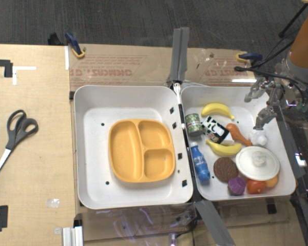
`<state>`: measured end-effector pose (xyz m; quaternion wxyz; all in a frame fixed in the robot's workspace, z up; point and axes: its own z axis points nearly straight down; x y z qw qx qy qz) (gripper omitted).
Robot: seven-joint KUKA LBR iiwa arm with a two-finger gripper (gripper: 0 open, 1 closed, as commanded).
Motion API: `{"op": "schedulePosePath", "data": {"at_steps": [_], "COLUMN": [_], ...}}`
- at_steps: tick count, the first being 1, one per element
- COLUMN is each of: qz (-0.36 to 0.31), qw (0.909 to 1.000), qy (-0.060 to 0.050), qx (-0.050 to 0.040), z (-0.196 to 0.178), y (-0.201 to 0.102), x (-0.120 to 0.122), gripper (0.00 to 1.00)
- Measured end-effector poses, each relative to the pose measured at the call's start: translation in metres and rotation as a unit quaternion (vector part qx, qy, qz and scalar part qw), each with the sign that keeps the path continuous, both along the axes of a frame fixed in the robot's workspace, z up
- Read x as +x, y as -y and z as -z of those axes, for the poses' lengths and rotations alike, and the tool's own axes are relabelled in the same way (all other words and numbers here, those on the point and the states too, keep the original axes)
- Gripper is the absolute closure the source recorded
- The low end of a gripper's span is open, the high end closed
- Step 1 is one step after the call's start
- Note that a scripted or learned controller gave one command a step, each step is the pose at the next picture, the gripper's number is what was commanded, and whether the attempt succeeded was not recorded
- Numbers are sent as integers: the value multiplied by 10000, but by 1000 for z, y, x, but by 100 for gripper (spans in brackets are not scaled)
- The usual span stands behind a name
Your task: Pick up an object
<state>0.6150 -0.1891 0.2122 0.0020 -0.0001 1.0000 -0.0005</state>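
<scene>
Two white bins point(87, 137) on a wooden bench point(31, 101), scissors point(13, 137) at left, dark floor point(118, 9) beyond — fingers point(262, 118) unclear.

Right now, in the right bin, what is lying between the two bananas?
In the camera view, a black-and-white toy lies between the upper banana and the lower banana.

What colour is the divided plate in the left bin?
The divided plate is yellow-orange all over, with no pattern, seen in the camera view.
</scene>
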Motion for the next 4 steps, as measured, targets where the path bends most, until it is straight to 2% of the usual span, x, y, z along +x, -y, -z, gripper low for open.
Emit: {"op": "schedulePosePath", "data": {"at_steps": [1, 2, 3, 4], "qz": [-359, -818, 38, 653], "qw": [9994, 9967, 10000, 9979], "qy": [6, 12, -2, 15], "qx": [-4, -10, 3, 5], "z": [118, 117, 119, 118], "y": [-10, 26, -46, 1], "x": [2, -26, -28, -67], "gripper": [0, 0, 0, 0]}}
